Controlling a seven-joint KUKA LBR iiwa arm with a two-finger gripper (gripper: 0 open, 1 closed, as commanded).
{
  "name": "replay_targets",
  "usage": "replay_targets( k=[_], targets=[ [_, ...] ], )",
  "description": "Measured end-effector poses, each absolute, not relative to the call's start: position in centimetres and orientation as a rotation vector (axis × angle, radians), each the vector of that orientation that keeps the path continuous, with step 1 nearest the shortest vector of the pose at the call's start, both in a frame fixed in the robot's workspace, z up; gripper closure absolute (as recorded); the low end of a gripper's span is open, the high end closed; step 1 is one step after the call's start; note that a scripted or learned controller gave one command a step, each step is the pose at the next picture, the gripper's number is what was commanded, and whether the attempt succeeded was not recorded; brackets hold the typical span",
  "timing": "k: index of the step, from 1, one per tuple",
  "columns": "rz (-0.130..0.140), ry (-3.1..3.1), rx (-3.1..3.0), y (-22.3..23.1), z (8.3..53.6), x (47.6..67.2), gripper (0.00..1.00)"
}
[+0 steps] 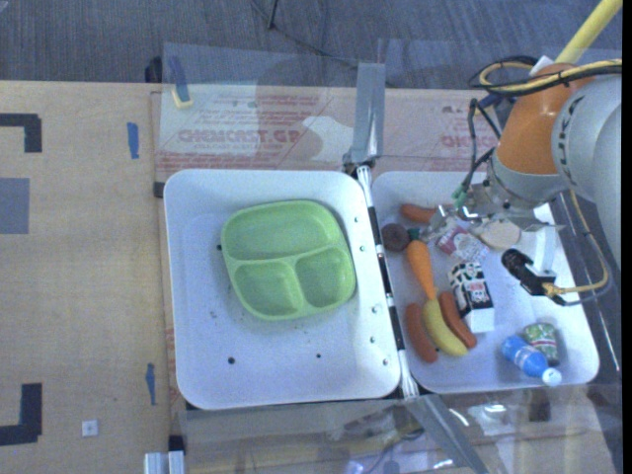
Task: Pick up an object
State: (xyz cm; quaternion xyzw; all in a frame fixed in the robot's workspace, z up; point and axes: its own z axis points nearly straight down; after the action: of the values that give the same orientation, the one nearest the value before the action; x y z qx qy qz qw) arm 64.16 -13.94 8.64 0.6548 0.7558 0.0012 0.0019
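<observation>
1. The arm (568, 136) comes in from the right side, w/ grey body and orange band, and it is above the top part of the right bin (583, 349).
2. The gripper (472, 205) is low over the upper middle of the right bin, near a small red sausage-like piece (417, 212) and a red-white packet (456, 239). Its fingers are too small and cluttered to read, so I cannot tell if they are open or closed, and no obj. is clearly seen between them.
3. Objs. for picking are all in the right bin: a dark round item (395, 236) at the left wall, an orange carrot (422, 268) just under it, and a black-white carton (473, 289) in the middle.
4. Lower there is a banana (443, 329) lying between two red sausages (420, 333), touching them.
5. A blue bottle (523, 355) lies at the lower right corner, just beside a green-white can (541, 337). A beige flat piece (500, 233) is under the wrist.
6. The left bin (197, 363) holds a green divided plate (288, 259), approx. in its center, a bit tilted.
</observation>
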Motion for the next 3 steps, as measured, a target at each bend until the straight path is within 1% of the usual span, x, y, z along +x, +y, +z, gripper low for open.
replay_targets(
  k=[1, 2, 3],
  targets=[
    [0.003, 2.795, 1.429, -9.6, 12.5, 63.6, 0.0],
    [-0.006, 2.792, 1.464, -12.2, 8.6, 66.5, 0.0],
    [0.003, 2.778, 1.451, -12.2, 10.0, 66.9, 1.0]
  ],
)
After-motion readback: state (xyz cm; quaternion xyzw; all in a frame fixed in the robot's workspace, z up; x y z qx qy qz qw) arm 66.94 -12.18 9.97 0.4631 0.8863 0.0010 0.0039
